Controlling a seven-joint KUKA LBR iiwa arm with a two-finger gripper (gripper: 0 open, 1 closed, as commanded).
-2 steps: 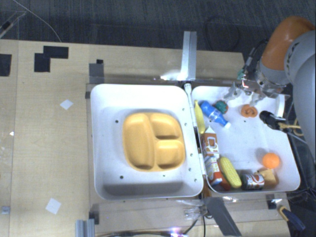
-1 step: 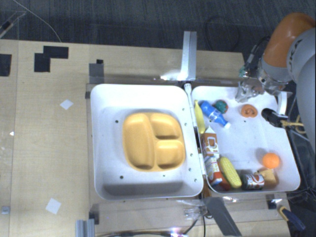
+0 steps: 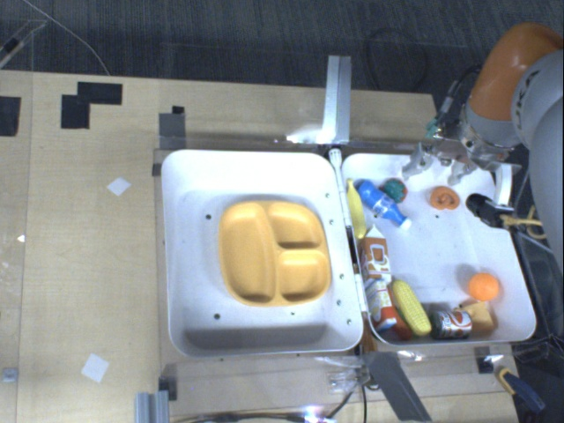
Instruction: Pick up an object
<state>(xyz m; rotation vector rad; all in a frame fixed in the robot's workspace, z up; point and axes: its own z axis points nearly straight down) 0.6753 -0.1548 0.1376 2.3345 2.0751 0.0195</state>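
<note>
The tool [image 3: 438, 161] hangs over the far edge of the right bin [image 3: 520, 263], its fingers spread apart with nothing between them. Just beside it, near the bin's far edge, lie an orange doughnut-shaped piece [image 3: 444, 198] and a blue bottle [image 3: 383, 203]. An orange ball [image 3: 484, 285] sits towards the near right corner.

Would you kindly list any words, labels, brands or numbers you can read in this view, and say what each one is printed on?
None can be read.
Orange-and-white carton: printed panel, too blurred to read.
Can: label too small to read.
Blue bottle: no readable text.
Red-labelled bottle: label unreadable.
</note>
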